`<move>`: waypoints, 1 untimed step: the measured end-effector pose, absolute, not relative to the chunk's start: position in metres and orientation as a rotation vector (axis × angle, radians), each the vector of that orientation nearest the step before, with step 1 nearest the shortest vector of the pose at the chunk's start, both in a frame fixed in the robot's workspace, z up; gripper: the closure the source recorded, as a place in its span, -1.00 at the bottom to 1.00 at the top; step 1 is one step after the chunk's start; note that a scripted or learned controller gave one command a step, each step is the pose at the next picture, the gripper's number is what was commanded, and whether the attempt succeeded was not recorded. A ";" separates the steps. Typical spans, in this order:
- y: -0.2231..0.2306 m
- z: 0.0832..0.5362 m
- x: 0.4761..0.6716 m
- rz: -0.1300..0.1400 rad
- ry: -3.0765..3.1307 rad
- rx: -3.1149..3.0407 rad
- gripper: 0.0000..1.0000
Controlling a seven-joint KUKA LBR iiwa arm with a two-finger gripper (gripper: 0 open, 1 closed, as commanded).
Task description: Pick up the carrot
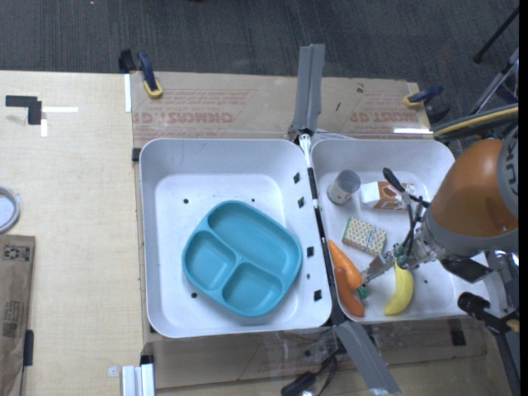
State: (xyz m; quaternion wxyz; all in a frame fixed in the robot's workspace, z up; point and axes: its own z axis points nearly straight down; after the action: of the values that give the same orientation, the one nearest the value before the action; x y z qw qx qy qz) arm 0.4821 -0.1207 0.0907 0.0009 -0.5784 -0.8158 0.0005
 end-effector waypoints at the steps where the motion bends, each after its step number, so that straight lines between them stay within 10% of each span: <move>1: -0.099 0.092 0.523 0.000 -2.652 -1.685 -1.00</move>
State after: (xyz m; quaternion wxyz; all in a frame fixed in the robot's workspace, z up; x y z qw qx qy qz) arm 0.5226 -0.0986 0.0915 -0.0004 -0.5363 -0.8440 0.0001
